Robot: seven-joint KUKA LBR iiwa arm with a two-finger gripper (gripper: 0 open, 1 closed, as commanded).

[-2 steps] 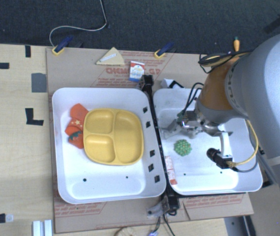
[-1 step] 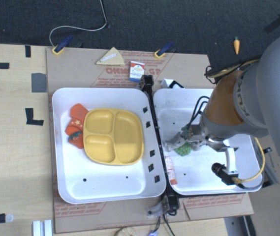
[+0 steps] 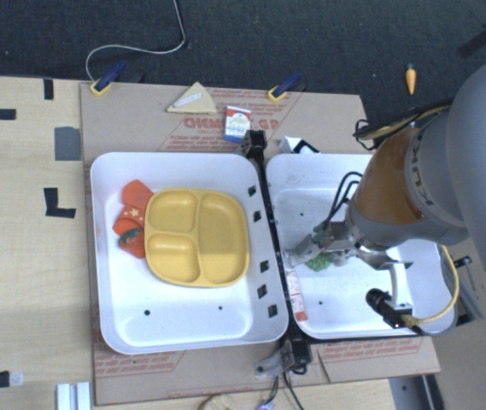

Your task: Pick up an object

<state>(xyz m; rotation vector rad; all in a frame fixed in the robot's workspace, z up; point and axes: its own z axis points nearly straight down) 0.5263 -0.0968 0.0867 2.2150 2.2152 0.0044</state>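
Note:
The gripper [image 3: 321, 250] is down in the right bin [image 3: 311, 186], near its left wall, under the grey arm with the orange band. A small green object [image 3: 318, 262] lies right at the fingertips, but the arm hides how the tips stand around it. A thin red and white object [image 3: 294, 293] lies along the left wall of the right bin. In the left bin [image 3: 110, 310] a yellow divided plate [image 3: 198, 236] rests with orange-red toy pieces [image 3: 131, 216] at its left edge.
A black divider with clips [image 3: 264, 229] runs between the two bins. A small red and white box [image 3: 237, 124] and a tan wedge [image 3: 194, 99] sit on the cardboard behind the bins. Cables hang off the arm over the right bin's right side.

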